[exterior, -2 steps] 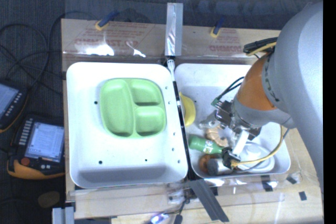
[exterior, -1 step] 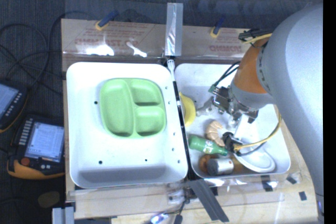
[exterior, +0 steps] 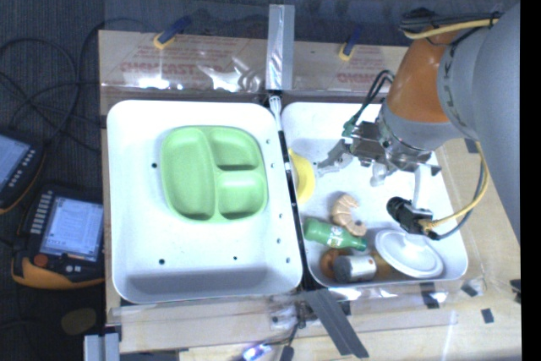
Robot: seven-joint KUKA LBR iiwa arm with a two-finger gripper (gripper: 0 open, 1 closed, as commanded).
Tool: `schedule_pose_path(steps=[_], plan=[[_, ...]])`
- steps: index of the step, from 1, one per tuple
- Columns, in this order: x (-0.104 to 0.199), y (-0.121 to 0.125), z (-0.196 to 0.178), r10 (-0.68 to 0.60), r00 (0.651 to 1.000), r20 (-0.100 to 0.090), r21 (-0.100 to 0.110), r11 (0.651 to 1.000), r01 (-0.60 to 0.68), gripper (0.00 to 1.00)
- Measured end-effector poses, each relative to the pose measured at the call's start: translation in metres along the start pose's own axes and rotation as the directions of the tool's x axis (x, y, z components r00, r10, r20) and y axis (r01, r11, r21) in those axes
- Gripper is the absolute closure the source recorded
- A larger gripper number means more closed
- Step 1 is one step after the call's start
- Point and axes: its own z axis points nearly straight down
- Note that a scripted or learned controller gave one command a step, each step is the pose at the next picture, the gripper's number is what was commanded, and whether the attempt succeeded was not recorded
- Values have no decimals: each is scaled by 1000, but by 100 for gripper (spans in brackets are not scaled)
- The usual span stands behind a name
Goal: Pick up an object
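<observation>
I see my pincer (exterior: 362, 163) hanging open and empty over the right white bin (exterior: 452, 266); its likely pick, the tan croissant-shaped toy (exterior: 347, 211), lies just below it, beside the green plastic bottle (exterior: 334, 234), crowding any grasp.

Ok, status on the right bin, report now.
Gripper over right bin, nothing visibly held. Green bottle, croissant-like piece, white lid lying below it. Yellow item beside it at divider.

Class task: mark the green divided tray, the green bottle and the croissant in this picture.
green divided tray (exterior: 213, 172): camera view, centre ridge.
green bottle (exterior: 336, 234): camera view, body.
croissant (exterior: 347, 211): camera view, middle of crust.
</observation>
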Motion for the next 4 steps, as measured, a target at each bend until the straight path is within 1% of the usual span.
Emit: schedule_pose_path(steps=[1, 2, 3, 4], plan=[[-27, 34, 94, -393, 920, 3, -13, 920, 393, 0], [-32, -7, 93, -358, 934, 4, -15, 934, 358, 0], [-26, 8, 73, -493, 870, 0, -1, 870, 493, 0], [-43, -27, 93, -564, 825, 7, -17, 825, 564, 0]])
